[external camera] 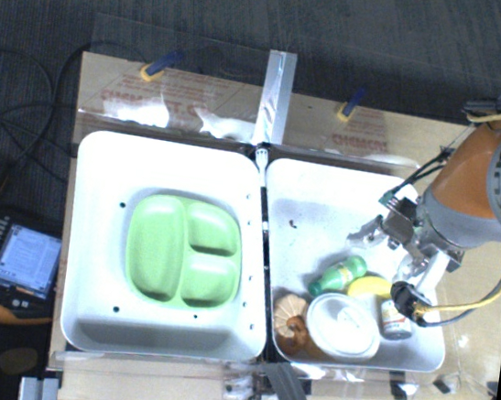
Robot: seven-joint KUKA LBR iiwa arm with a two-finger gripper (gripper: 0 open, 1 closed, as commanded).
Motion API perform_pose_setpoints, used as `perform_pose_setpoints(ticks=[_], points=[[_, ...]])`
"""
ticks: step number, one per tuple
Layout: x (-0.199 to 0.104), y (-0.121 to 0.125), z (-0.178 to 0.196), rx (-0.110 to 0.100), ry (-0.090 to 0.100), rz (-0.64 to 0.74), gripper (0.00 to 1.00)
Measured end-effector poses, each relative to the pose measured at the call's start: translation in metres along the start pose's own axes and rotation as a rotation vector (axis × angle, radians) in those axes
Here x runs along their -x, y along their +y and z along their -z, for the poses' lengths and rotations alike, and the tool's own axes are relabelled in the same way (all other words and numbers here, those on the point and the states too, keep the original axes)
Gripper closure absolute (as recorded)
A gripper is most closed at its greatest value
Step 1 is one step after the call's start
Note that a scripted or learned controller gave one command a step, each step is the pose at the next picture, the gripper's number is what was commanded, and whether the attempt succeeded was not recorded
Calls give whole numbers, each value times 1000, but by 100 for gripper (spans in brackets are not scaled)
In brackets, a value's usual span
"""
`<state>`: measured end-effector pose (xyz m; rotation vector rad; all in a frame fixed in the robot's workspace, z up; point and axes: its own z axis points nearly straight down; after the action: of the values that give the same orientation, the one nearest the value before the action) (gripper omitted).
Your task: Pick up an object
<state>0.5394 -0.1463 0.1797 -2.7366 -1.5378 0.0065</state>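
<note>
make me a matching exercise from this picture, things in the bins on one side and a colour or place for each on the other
Things:
1. divided plate
2. round lidded tub
3. bottle
4. gripper

Descriptions:
A. white, near the right bin's front wall
B. above the right bin, by its far right side
C. light green, alone in the left bin
D. darker green, beside a yellow item

Pairs: 1-C, 2-A, 3-D, 4-B
</note>
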Motion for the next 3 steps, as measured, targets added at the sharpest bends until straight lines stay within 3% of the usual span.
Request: perform_pose_setpoints(ticks=[1,2,3], points=[[24,17,4,2,-1,202,0],[-31,75,4,2,-2,-194,0],[-51,111,-57,2,-2,-472,0]])
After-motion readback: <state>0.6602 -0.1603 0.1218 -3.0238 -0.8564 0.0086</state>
